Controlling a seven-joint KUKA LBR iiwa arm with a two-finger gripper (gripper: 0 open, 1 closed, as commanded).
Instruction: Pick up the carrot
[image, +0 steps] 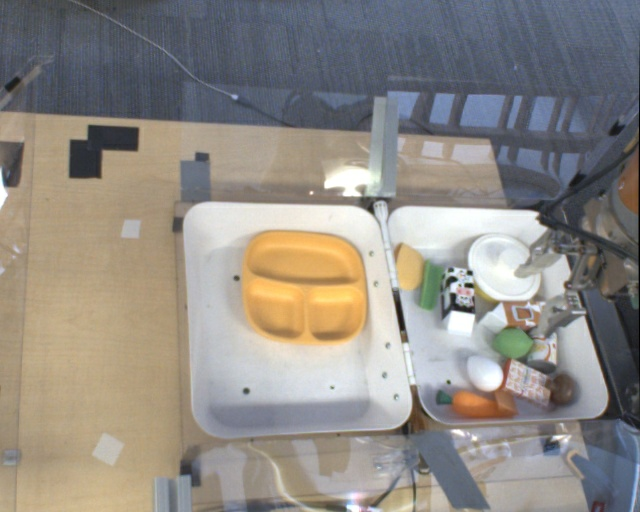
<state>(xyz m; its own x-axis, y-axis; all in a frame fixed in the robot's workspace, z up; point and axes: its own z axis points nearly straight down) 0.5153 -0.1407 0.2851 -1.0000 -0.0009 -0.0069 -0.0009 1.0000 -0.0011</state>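
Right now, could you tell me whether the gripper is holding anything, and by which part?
Nothing is held: the gripper hangs open over the right bin, while the carrot lies at its near edge.

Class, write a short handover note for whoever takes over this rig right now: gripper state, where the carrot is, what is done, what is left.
Gripper: open, holding nothing, hovering over the right bin near its right wall, beside the white cup.
Carrot: lying at the front edge of the right bin, just below the white egg.
Done: nothing; carrot not gripped.
Left: move to the carrot, close on it, lift.
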